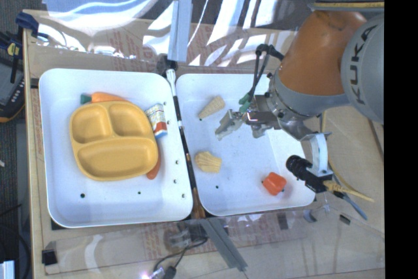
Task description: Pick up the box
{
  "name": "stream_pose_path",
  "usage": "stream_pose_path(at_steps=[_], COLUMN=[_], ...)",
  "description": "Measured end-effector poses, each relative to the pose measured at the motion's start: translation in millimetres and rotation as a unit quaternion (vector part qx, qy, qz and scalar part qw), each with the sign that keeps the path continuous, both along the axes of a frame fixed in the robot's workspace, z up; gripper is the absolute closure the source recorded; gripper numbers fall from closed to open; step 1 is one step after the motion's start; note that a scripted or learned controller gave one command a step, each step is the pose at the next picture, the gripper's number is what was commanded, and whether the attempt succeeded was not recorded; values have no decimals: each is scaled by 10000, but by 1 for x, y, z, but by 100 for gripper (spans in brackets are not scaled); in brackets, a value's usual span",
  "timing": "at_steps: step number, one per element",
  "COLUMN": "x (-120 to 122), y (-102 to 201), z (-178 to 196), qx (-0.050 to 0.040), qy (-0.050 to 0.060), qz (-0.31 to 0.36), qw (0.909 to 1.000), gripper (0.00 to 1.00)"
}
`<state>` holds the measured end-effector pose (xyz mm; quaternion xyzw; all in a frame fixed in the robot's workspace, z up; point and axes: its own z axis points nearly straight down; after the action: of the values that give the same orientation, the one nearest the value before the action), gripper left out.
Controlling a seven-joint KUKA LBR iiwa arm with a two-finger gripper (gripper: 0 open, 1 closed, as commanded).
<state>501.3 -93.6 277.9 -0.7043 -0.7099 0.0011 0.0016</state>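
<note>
The bench (98,59) bears 2 white bins, left (52,140) and right (241,91), side by side.

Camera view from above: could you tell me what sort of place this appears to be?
Probably a robot lab's grasping test bench: a KUKA arm reaches over two white bins holding toy-like items, such as a yellow divided tray and an orange block.

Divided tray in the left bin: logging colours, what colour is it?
Yellow tray, seen in the camera view.

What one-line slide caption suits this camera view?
Gripper hovers open over the right bin between two pale pieces, orange block nearby; yellow tray fills the left bin.
</note>
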Motion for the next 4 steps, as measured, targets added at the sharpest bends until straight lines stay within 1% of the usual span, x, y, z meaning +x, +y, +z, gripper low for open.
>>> stream_pose_path(at_steps=[1, 2, 3, 4], x=[21, 84, 153, 152], y=[-29, -67, -33, -31], z=[-72, -188, -186, -178], qx=[-4, -7, -2, 4], qy=[14, 6, -4, 39], qz=[-19, -895, -1211, -1182], qw=[10000, 9960, 9926, 9930], gripper=[0, 0, 0, 100])
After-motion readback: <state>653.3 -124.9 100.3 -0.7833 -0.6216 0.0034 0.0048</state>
